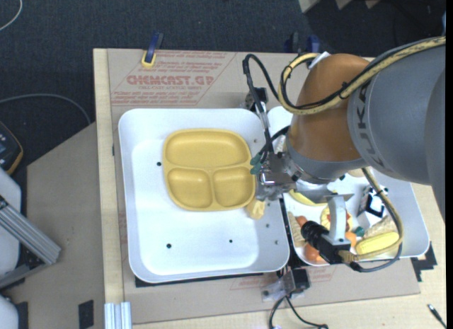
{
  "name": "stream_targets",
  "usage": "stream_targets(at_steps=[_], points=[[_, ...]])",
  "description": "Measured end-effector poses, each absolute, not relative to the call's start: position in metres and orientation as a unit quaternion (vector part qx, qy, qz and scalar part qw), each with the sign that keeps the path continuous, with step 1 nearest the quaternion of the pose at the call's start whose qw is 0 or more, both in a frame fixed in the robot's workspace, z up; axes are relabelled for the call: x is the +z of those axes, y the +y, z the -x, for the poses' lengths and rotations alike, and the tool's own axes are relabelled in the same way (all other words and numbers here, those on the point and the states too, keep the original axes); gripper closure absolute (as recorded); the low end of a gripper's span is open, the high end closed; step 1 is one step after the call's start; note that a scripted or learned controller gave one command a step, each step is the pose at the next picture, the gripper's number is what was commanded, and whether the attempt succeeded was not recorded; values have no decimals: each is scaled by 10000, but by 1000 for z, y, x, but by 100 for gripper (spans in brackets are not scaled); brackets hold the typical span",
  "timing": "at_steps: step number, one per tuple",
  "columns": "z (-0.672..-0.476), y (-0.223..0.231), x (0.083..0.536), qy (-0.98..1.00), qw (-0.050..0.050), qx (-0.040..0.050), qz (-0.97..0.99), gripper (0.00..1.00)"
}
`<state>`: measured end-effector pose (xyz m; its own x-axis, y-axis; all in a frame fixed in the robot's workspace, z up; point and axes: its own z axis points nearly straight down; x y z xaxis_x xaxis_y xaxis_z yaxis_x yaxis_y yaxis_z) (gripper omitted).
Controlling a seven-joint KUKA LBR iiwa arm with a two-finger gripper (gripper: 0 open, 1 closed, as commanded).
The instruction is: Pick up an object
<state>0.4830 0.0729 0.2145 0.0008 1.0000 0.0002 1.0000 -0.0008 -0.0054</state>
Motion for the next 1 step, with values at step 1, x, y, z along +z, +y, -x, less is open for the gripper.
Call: stream_targets(at_steps=[1], points=[[-497,67,222,-7071,-10,-6,7071,100]])
